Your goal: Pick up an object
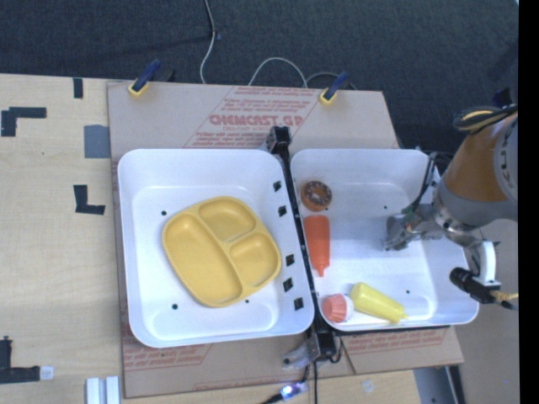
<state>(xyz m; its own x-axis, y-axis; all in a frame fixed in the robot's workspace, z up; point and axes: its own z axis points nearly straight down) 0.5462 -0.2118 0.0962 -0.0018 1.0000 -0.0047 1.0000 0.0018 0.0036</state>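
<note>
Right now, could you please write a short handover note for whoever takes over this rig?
Hand: low over the right bin, near its right side, nothing visibly held; finger state unclear.
Right bin: doughnut, orange carrot, yellow banana-like piece, small red item.
Left bin: yellow divided plate.
Done: no pick visible.
Left: grasp and lift one object.

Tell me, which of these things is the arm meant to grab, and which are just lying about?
Could be picked up:
- round brown doughnut toy
- long orange carrot-shaped toy
- yellow banana-like toy
- small pink-red round toy
- yellow divided plastic plate, in the left white bin

Just lying about:
- brown cardboard sheet
- two yellow-and-blue clamps
- white cable

The gripper is over the right bin.
</note>
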